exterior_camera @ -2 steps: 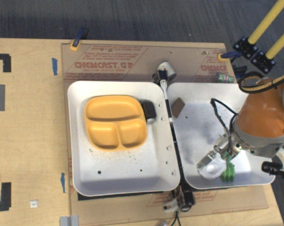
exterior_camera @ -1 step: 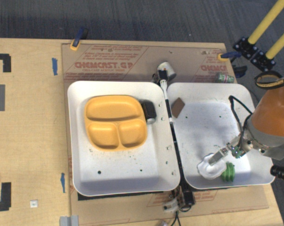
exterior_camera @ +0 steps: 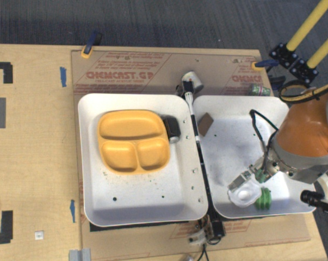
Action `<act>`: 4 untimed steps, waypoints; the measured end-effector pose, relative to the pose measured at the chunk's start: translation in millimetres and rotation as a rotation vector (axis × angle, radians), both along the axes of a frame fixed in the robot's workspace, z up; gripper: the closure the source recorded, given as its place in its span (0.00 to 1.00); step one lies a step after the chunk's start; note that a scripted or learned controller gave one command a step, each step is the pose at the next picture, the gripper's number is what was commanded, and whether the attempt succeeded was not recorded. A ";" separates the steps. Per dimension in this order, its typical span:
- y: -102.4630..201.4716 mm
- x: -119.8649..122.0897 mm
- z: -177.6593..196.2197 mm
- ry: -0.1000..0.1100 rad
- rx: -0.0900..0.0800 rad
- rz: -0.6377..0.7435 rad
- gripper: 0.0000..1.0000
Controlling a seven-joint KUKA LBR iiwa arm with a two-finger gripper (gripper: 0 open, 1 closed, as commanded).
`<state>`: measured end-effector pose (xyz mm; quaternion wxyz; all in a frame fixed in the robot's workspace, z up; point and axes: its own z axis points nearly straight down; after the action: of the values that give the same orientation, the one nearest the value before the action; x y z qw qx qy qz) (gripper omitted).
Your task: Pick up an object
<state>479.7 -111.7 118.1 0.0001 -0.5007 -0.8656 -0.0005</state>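
Over the right bin: the grey arm (exterior_camera: 308,145), with its orange band, reaches in from the right edge and slants down toward the bin's near right corner.
End effector (exterior_camera: 257,174): low over the floor of the right bin (exterior_camera: 229,145), close to that bin's near wall; I cannot tell its state, since the wrist covers it from above.
Clear object (exterior_camera: 243,192): a see-through, rounded plastic piece lies on the bin floor just beside the end effector, on its near left side; whether the two touch cannot be made out.
Green object (exterior_camera: 264,198): a small green item lies just beside the end effector on its near side, touching or almost touching the clear object's right edge.
Brown block (exterior_camera: 205,123): a small dark brown piece lies well away from the end effector, to its far left, by the right bin's left wall.
Black cable (exterior_camera: 261,125): a thin dark cable loops above the bin floor on the far side of the end effector and runs back to the arm.
Left bin (exterior_camera: 136,192): the second white bin lies well to the left of the end effector, side by side with the right bin.
Yellow tray (exterior_camera: 134,140): a three-compartment yellow dish sits in the far half of the left bin, well apart from the end effector.
Dark object (exterior_camera: 171,128): a small black item rests against the yellow tray's right edge.
Tabletop (exterior_camera: 33,145): pale board under both bins, stretching off to the left.
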 end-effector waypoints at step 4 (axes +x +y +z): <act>14.1 2.3 -33.3 0.000 -0.001 -0.548 0.00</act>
<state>481.9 -97.7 84.8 -0.0001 -0.7163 -0.6978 -0.0002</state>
